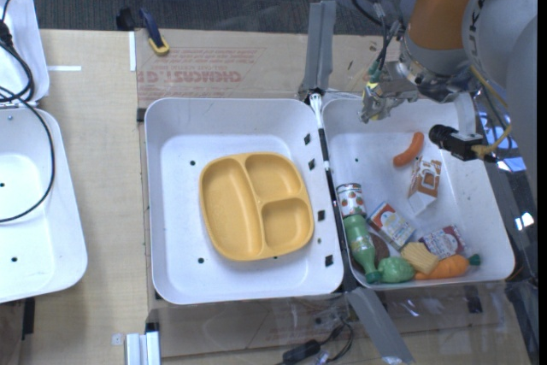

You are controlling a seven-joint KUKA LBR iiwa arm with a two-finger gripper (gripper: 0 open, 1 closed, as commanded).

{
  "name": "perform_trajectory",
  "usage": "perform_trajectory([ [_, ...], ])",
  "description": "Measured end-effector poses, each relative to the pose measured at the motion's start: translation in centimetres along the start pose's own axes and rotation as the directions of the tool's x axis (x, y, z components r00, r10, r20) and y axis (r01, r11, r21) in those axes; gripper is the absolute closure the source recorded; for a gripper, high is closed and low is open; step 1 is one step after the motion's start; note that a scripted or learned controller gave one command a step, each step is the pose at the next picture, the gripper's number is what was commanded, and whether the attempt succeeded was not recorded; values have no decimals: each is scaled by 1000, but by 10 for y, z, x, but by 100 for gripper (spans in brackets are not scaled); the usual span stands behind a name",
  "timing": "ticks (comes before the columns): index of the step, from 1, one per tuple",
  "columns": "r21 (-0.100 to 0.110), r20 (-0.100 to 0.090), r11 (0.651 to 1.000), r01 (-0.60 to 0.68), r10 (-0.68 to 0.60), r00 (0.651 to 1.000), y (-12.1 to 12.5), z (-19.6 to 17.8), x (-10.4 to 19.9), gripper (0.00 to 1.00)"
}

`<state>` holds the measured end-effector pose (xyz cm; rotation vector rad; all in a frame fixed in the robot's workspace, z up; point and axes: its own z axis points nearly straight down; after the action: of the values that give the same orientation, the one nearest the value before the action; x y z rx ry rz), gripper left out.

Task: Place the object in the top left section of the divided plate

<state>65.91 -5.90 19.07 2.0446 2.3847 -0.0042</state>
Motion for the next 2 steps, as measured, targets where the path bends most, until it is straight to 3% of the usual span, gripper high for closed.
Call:
perform_trajectory([
  [2,2,-1,991,-131,131,991,-62,0,136,100],
])
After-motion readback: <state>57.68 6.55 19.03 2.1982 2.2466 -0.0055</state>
